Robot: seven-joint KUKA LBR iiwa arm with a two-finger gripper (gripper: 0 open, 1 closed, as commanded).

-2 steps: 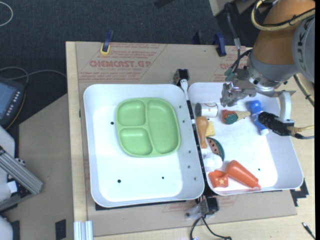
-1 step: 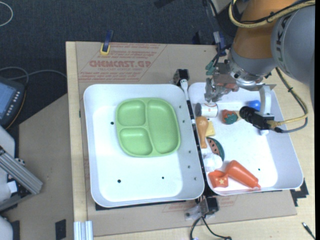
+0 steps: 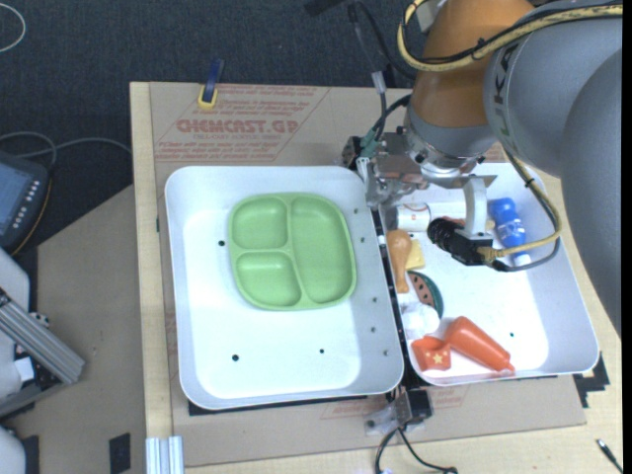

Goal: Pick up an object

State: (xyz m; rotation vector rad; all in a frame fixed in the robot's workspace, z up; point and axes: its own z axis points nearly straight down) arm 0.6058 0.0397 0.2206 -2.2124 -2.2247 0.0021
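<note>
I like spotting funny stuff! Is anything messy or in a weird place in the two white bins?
A bit. The green divided plate sits slightly crooked in the left bin. In the right bin, the toys, like the orange carrot, are piled against the left wall rather than spread out. Nothing looks spilled or broken.

I have one fixed camera mounted above the bench (image 3: 148,265), and it looks down at a slant rather than straight down, so the far edge of the bench sits toward the top of my picture and the near edge toward the bottom. It stands close enough that the two white bins take up most of the middle: the left bin (image 3: 197,344) lies fully in frame, the right bin (image 3: 553,314) reaches almost to the right side. The arm (image 3: 553,77) comes in from the upper right and looms large, near the lens. Dark floor (image 3: 99,28) shows beyond the far and left edges.
</note>
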